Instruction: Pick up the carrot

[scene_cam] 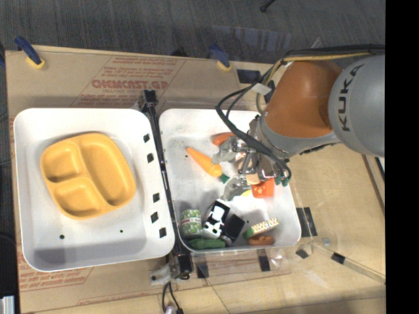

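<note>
My gripper [241, 169] hangs over the middle of the right bin [175, 126]; cannot tell how the fingers stand, too cluttered and blurred there. Carrot [204, 162] lies loose on the bin floor just left of me, slanted, green end toward my gripper, nothing gripping it. Red block [264, 189] sits just beside my gripper on the right. Green can [191, 220], black-and-white box [223, 221] near the front wall. Left bin [26, 126] holds a yellow divided tray [87, 174].

A yellow divided tray [87, 174] lies in the left bin [39, 247]; a black-and-white block [222, 221] sits in the right bin [180, 126].
</note>
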`<action>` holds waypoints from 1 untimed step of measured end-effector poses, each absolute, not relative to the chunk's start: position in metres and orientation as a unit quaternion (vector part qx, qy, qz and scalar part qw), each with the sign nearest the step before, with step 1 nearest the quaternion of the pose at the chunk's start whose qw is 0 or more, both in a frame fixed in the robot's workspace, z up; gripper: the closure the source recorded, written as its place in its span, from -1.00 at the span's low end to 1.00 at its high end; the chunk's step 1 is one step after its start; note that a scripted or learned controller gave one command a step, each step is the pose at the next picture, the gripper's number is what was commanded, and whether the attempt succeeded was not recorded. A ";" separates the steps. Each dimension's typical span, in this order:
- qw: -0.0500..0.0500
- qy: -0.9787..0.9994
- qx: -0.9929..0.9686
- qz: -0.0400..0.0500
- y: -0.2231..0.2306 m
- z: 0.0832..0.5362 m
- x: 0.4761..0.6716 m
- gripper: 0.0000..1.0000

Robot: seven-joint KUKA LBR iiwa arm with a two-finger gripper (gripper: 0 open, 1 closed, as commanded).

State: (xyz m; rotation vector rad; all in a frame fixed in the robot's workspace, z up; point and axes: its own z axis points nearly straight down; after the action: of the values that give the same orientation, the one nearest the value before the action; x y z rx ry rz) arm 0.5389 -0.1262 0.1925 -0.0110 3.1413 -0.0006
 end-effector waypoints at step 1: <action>-0.001 1.000 -0.019 0.000 -0.139 0.090 0.590 -1.00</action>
State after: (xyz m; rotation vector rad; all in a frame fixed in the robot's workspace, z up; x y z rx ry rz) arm 0.5903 -0.1386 0.0898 -0.0599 3.1426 0.0012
